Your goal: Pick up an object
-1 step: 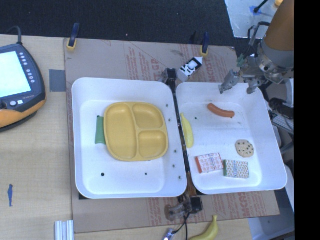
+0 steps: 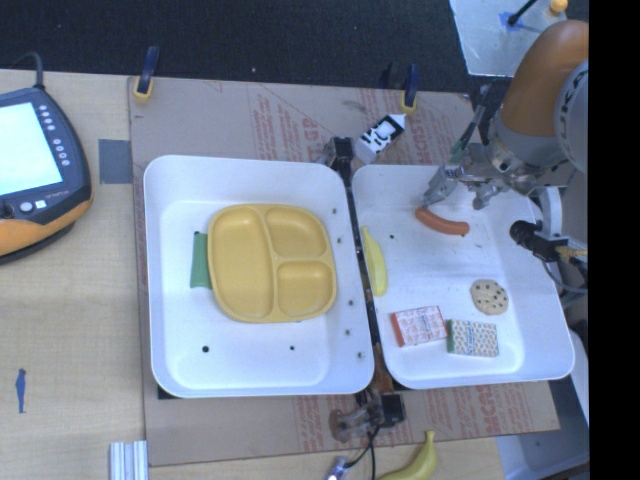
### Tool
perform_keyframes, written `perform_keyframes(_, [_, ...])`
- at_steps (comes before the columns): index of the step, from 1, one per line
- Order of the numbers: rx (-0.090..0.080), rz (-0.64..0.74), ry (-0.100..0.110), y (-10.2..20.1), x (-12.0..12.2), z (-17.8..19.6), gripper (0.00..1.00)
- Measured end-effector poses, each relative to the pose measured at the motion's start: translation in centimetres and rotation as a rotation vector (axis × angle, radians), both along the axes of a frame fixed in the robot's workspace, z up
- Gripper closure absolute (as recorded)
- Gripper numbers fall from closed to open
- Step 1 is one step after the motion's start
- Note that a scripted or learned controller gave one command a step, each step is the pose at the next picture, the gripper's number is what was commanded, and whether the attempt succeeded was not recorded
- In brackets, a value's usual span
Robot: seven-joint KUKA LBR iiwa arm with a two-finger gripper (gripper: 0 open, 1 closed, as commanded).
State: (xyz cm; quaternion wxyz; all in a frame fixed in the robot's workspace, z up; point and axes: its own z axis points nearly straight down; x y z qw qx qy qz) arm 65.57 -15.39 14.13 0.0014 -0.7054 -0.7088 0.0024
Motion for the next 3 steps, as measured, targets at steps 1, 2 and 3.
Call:
perform_keyframes(1, [0.0, 0.001, 0.0, 1.9, 0.0, -4.6, 0.0])
perform_keyframes(2, [-0.001, 0.003, 0.0, 1.8, 0.0, -3.5, 1.0])
perform_keyframes(3, [0.0, 0.0, -0.002, 5.5, -7.0, 3.5, 1.0])
